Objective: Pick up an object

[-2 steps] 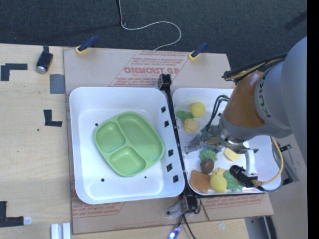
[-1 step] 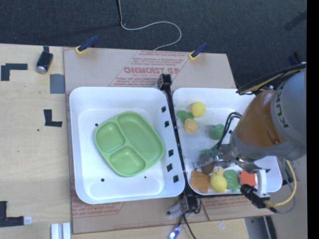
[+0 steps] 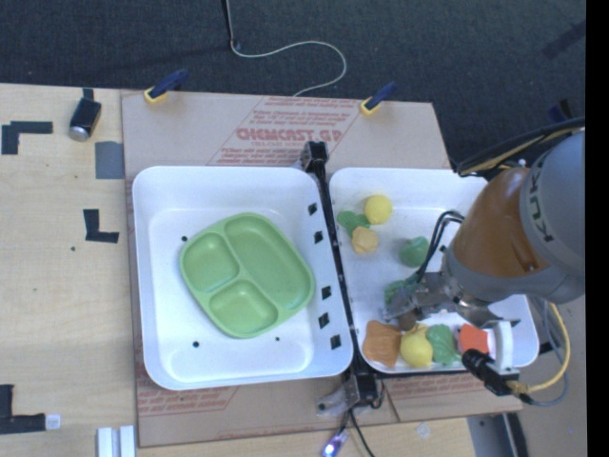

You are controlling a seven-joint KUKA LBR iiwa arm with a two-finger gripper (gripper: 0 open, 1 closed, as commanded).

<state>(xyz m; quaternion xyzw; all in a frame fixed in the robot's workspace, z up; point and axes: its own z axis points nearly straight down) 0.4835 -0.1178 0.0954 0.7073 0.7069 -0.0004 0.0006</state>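
Note:
My gripper (image 3: 411, 305) hangs low in the right bin (image 3: 447, 181), near its front half. It sits right by a dark green toy (image 3: 394, 291) and just above a yellow lemon-like piece (image 3: 416, 349). Along the front wall lie a brown toast-like piece (image 3: 382, 343), a light green piece (image 3: 442, 343) and an orange-red piece (image 3: 474, 338). Farther back lie a yellow ball (image 3: 378, 208), a green piece (image 3: 349, 222), a small yellow piece (image 3: 364, 242) and another green piece (image 3: 414, 250). The arm's wrist (image 3: 495, 241) hides the bin's right side.
The left bin (image 3: 152, 255) holds a green three-compartment plate (image 3: 247, 274). A black divider (image 3: 328, 255) with clips runs between the bins. Both bins rest on cardboard (image 3: 276, 127) held by clamps. A cable (image 3: 285, 50) loops behind.

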